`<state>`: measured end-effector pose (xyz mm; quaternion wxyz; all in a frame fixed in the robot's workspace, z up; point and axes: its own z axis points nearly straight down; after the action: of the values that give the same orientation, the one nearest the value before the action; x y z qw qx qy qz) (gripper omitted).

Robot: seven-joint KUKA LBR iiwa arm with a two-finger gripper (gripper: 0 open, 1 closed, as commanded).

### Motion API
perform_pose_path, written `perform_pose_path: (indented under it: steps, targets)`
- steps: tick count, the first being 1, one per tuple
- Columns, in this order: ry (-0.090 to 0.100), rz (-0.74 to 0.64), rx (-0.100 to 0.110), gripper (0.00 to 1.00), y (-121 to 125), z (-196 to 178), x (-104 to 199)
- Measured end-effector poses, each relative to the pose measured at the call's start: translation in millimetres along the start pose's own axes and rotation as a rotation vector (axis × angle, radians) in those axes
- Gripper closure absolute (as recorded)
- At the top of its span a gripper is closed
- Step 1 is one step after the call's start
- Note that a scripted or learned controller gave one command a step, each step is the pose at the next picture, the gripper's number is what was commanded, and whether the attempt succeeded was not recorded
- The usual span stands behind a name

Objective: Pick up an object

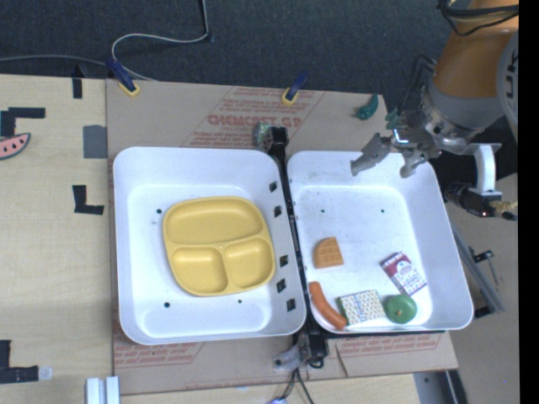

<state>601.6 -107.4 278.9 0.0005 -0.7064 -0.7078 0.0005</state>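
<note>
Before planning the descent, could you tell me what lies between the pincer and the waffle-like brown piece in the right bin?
In the camera view, bare white bin floor separates the open pincer from the brown piece.

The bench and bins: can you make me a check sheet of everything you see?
Surface: cardboard-covered bench bearing left bin and right bin.
Job's things: right bin holds waffle, red carton, green apple, patterned box, hot dog.
Clutter: yellow divided tray in left bin.
End effector: open, holding nothing, above right bin's far edge.
Cables: white cable behind bench.
Surroundings: dark carpet.
</note>
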Motion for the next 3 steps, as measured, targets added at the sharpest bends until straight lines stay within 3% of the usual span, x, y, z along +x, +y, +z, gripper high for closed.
perform_pose_path:
  steps: [1, 2, 3]
  targets:
    - [0.001, 0.001, 0.004, 0.0, -19.8, 142.2, 13.5]
    - [0.003, 0.0, -0.01, 0.0, -80.5, 189.8, 4.3]
    - [0.004, 0.001, -0.017, 1.0, -77.7, 177.6, 4.9]
